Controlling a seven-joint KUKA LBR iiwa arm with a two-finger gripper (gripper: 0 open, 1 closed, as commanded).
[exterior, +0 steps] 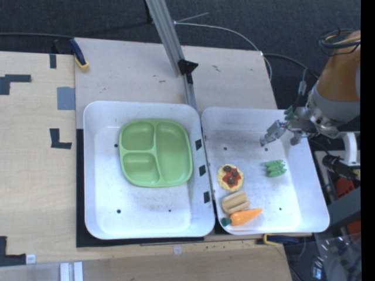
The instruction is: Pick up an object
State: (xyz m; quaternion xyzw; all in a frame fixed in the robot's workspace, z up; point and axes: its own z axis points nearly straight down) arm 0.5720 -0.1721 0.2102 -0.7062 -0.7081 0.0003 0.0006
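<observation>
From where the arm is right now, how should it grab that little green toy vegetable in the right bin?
Take the green toy vegetable across its narrow width, coming straight down from above. It lies flat and alone on the right bin floor, longer side to side, with nothing beside it. The gripper sits just above it in the view, so the approach looks short.

1 arm in from right, orange band up near top-right, grey wrist below it angled down-left. Hand (274, 136) sits low at arm's end, pointing left/down. 2 fingers (268, 138) look slightly apart, nothing between them. Cables run along wrist.
</observation>
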